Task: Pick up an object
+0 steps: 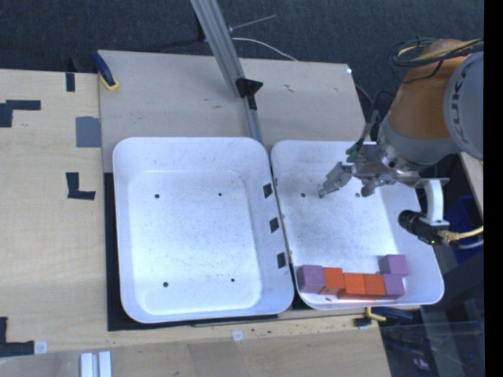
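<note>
Camera view puts the gripper (330, 185) over the right bin (338, 234), fingers' spread unclear. The blocks (354, 280) lie in a row along the near wall, well apart from it.

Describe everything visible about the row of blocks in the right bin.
The row of blocks lies along the near edge of the right bin, close against its front wall. It has purple blocks at both ends and orange ones between, packed tight side to side. At the right end one purple block sits further back than the rest, giving an L shape. They look solid, matte and square-edged. The gripper hangs well away from them, over the bin's far part.
</note>
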Available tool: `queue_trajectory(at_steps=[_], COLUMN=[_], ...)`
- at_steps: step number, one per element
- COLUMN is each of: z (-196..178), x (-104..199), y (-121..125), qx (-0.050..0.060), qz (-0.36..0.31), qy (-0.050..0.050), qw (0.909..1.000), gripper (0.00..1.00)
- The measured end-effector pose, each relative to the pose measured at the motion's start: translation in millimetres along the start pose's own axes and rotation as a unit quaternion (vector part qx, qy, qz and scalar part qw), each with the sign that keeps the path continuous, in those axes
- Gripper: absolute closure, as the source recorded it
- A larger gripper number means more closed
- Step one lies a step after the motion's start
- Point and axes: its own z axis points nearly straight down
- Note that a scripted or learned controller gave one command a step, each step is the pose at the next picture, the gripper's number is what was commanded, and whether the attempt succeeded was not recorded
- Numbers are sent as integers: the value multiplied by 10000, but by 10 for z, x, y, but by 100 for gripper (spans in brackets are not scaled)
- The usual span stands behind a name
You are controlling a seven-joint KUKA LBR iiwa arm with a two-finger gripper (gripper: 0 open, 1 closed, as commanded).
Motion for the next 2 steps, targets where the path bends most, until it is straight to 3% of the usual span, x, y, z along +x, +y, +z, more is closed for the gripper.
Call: queue_trajectory(at_steps=[2], z=[-880], x=[-89], y=[-310], qx=[-20], qz=[8], qy=[-9], qw=[10000], gripper=[0])
